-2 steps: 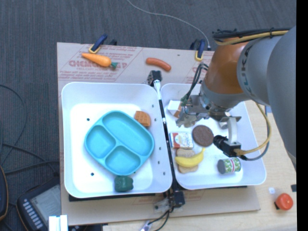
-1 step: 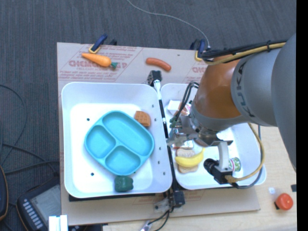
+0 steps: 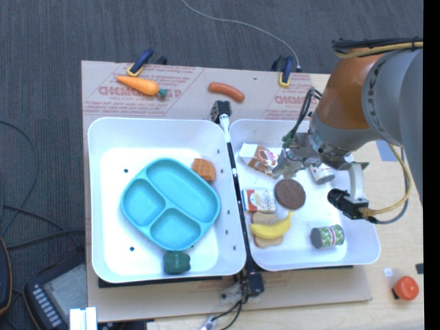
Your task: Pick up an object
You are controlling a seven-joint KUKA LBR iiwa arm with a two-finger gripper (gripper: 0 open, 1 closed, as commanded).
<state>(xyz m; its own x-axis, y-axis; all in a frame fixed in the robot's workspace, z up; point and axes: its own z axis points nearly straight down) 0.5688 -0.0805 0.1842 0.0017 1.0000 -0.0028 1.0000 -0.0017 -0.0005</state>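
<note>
My gripper (image 3: 291,168) hangs over the upper middle of the right bin (image 3: 364,249), under the grey arm with its orange band (image 3: 347,95). It sits just above a round brown cookie (image 3: 290,194) and just right of a red and white packet (image 3: 261,158). I see nothing held in it. A small silver can (image 3: 320,175) lies close to its right side. Lower in the bin are a small red box (image 3: 259,200), a yellow banana (image 3: 271,228) and a green can (image 3: 327,236).
The left bin (image 3: 103,157) holds a blue divided plate (image 3: 170,203), a brown waffle piece (image 3: 203,169) and a dark green item (image 3: 177,262). A carrot (image 3: 141,85) and a sausage (image 3: 226,91) lie on the board behind the bins. An orange object (image 3: 405,289) sits at the lower right.
</note>
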